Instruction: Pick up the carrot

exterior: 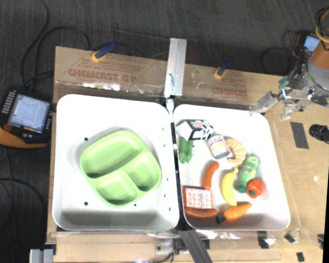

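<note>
my gripper [274, 100] hangs open and empty just outside the right bin's [277, 145] far corner, well apart from the carrot [236, 211] lying untouched at the near edge among toy foods; the pick has yet to start.

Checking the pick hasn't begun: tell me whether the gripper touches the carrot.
Apart. The camera view shows the gripper outside the right bin's far corner, while the carrot lies at its near edge, toys between them.
</note>
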You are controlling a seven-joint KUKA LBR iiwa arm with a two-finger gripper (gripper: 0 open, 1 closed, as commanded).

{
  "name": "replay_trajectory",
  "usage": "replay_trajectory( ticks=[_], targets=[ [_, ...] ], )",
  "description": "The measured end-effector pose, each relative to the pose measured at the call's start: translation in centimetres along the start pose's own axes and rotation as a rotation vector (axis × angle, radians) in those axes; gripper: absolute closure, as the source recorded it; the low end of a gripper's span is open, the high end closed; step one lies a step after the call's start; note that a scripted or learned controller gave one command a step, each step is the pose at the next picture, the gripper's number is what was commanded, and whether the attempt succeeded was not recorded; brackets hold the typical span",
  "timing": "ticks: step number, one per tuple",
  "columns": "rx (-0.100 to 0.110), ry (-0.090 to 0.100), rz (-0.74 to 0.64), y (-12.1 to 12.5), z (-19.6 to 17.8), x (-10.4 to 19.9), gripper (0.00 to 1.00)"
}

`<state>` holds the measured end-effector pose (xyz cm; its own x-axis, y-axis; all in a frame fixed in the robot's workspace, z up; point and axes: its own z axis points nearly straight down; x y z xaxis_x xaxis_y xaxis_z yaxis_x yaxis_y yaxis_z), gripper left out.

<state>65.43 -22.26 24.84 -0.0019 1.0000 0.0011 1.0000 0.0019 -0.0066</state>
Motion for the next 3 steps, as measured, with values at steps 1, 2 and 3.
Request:
replay_trajectory(
  ticks=[1,2,3],
  targets=[
    [-0.003,0.000,-0.190,-1.7,11.6,3.7,0.00],
    [-0.001,0.000,-0.482,-8.6,5.8,0.8,0.00],
    [-0.003,-0.001,-0.697,-4.2,9.5,2.2,0.00]
  ],
)
